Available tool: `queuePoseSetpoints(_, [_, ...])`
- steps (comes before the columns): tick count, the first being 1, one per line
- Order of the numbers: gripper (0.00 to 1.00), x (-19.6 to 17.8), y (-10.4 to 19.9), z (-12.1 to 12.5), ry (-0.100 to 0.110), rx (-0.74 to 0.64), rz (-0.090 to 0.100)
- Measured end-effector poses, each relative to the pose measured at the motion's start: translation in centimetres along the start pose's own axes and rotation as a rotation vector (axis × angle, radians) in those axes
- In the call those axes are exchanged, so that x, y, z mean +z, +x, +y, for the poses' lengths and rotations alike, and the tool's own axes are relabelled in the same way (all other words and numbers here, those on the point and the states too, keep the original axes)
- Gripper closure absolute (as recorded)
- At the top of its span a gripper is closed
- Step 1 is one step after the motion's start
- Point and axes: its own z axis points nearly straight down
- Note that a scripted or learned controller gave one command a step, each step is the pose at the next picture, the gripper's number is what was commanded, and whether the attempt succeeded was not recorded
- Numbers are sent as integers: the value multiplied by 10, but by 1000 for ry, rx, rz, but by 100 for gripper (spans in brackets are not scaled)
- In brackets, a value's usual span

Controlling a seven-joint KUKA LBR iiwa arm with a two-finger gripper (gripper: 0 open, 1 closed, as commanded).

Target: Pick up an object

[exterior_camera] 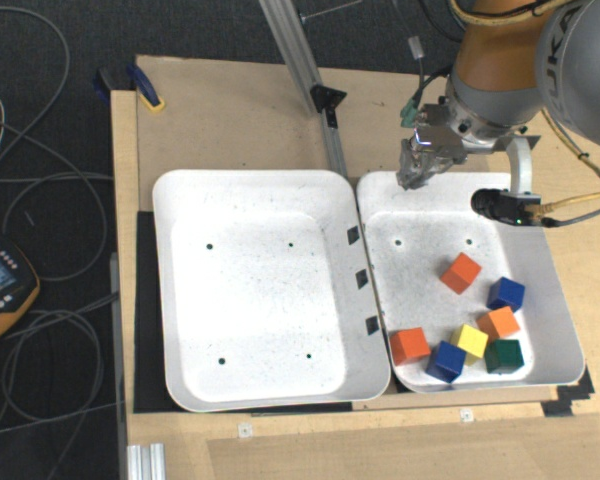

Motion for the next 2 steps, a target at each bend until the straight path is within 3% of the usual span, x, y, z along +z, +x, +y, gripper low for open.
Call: queuePoseSetpoints(2, [100,3,97,-35,0,-1,0])
